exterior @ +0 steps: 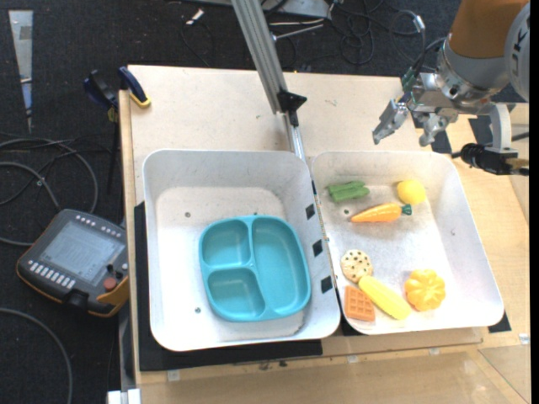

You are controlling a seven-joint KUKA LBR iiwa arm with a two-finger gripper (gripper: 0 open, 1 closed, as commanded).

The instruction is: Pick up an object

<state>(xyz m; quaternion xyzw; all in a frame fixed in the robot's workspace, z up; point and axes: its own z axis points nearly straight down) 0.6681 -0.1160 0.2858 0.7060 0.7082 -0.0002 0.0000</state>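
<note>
My gripper (411, 129) hangs above the back edge of the right bin (472, 251), its two fingers spread open with nothing between them. Below it in that bin lie a green pea pod (348, 191), a lemon (411, 192) and an orange carrot (378, 214). Nearer the front are a chocolate-chip cookie (356, 265), a waffle (360, 304), a yellow corn cob (384, 297) and an orange bell pepper (424, 289). All of these lie apart from the gripper.
The left bin (168, 251) holds a teal divided plate (252, 267). A slanted metal pole (261, 40) ends at the wall between the bins. A teach pendant (74, 259) lies on the floor at left.
</note>
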